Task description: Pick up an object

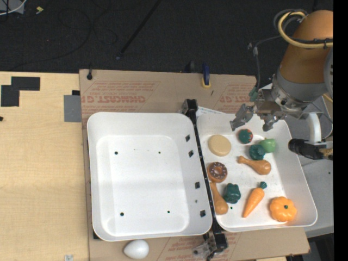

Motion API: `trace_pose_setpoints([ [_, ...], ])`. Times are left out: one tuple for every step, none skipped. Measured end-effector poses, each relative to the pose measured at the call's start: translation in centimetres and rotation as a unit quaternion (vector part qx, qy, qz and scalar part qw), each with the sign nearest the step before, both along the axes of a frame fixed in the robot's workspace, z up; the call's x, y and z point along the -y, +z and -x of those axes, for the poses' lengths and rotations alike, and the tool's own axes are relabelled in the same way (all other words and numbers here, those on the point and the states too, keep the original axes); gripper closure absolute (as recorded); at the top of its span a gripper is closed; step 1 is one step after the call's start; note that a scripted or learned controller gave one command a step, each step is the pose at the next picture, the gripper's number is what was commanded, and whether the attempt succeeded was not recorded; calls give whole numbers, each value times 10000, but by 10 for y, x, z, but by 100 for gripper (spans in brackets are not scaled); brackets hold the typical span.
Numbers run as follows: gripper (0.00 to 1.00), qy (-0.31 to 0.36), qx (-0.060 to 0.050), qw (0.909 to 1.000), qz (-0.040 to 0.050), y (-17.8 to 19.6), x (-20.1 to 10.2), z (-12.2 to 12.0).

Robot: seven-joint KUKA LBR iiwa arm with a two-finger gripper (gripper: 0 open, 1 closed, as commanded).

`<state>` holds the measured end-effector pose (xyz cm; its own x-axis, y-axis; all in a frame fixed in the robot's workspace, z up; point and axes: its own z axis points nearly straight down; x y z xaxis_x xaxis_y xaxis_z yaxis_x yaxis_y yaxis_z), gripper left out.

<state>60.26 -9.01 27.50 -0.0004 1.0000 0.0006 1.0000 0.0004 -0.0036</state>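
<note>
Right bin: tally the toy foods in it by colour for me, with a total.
Orange: 2, carrot and pumpkin
Green: 2, pepper and a green piece
Tan or brown: 4, round biscuit, donut, drumstick, long piece
Red and green: 1, under the hand
Total: 9

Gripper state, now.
Gripper: open, fingers spread, holding nothing, above the far end of the right bin, near the red-and-green toy.
</note>
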Motion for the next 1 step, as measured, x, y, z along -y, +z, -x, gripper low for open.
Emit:
trace_pose_setpoints([
  [100, 4, -8, 10000, -2, 10, 0, 0],
])
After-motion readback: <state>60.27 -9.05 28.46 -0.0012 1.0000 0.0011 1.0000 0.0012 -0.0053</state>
